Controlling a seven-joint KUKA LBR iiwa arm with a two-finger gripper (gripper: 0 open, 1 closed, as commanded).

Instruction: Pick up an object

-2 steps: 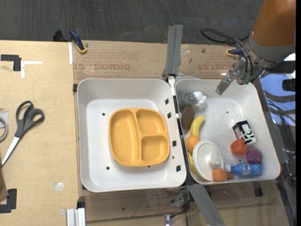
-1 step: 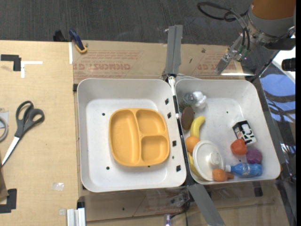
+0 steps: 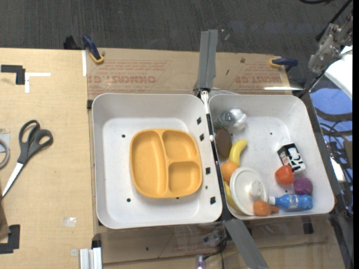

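The right bin holds several small objects. A crumpled silver item lies at its back left, with a brown oval piece and a yellow banana just in front of it. An orange ball touches a white bowl. A small orange piece and a blue bottle lie along the front wall. A purple ball, a red ball and a black-and-white box sit at the right.
The left bin holds a yellow divided plate. Scissors lie on the bench at far left. A grey metal piece that I cannot identify stands at the top right, outside the bins.
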